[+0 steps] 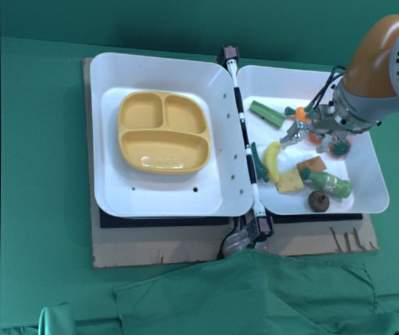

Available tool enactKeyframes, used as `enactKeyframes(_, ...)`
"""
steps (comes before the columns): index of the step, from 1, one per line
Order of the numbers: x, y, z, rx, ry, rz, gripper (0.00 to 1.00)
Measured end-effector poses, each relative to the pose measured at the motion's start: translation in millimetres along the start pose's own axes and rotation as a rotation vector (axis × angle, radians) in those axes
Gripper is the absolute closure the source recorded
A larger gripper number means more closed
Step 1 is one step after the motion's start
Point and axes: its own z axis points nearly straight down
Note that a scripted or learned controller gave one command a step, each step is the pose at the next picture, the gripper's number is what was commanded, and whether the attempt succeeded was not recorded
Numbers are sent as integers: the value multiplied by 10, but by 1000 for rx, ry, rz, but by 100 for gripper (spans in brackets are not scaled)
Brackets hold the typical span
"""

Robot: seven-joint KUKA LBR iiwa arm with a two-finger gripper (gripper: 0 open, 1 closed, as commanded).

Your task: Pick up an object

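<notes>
The gripper hangs with its fingers spread, holding nothing; a banana lies just below it, a green stick just above.

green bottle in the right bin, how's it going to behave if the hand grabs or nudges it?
The green bottle lies on its side, so its round body would probably roll if nudged. It looks smooth and glossy, perhaps slippery. The cheese wedge and brown round piece lie close by, likely crowding a grasp.

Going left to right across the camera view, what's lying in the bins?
Yellow divided plate → green stick → banana → cheese wedge → green bottle. The rest overlaps too closely.
</notes>
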Motion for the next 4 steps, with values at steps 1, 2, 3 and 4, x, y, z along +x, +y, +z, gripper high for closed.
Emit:
enactKeyframes(1, -16, 26, 334, -9, -1, -1, 0)
enactKeyframes(2, -38, 53, 177, -23, -5, 3, 100)
enactKeyframes(3, -39, 45, -481, -11, -2, -2, 100)
enactKeyframes(4, 18, 3, -995, -12, -2, -3, 100)
